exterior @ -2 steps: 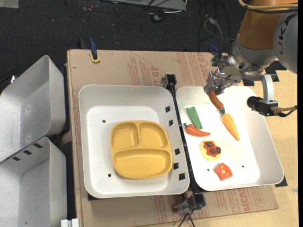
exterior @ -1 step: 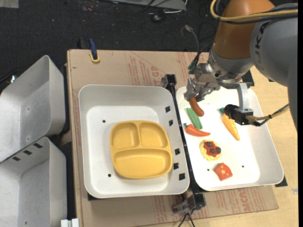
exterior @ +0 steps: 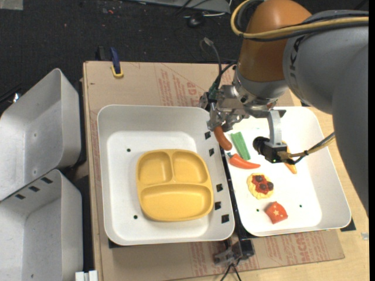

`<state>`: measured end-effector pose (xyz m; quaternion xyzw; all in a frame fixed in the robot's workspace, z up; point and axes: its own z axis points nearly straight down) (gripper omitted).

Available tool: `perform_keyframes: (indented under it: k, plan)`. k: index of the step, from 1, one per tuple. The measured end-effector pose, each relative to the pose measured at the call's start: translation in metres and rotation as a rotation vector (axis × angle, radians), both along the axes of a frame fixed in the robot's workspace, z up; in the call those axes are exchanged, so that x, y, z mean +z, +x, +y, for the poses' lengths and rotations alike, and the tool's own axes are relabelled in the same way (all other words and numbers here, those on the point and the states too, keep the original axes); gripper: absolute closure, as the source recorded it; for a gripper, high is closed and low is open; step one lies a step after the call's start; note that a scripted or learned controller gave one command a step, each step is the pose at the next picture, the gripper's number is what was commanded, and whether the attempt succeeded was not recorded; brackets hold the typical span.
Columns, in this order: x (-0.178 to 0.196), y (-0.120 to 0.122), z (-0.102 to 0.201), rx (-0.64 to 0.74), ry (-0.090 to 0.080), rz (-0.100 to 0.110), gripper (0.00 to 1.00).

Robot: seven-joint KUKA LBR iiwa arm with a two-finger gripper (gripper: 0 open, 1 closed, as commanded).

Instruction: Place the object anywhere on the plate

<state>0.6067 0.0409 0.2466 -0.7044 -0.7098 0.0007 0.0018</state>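
Robot gripper (exterior: 224, 122) hangs over the divide between two white bins, jaws closed on a brown sausage (exterior: 222, 138). The yellow sectioned plate (exterior: 174, 184) lies in the left bin (exterior: 117, 157).

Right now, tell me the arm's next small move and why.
Probably carry on leftward toward the yellow plate. The gripper hangs over the seam between the bins with a brown sausage just below it, and the plate sits in the left bin.
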Motion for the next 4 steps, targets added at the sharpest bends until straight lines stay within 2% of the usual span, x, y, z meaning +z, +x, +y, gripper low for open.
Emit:
perform_keyframes:
  k: [2, 3, 4]
  plan:
    - [-0.022, -0.036, 0.087, 0.0, 0.0, 0.001, 1.0]
    - [-0.005, -0.051, 0.112, -0.002, -0.001, -0.004, 1.0]
    - [-0.006, -0.05, 0.111, -0.005, -0.002, -0.004, 0.0]
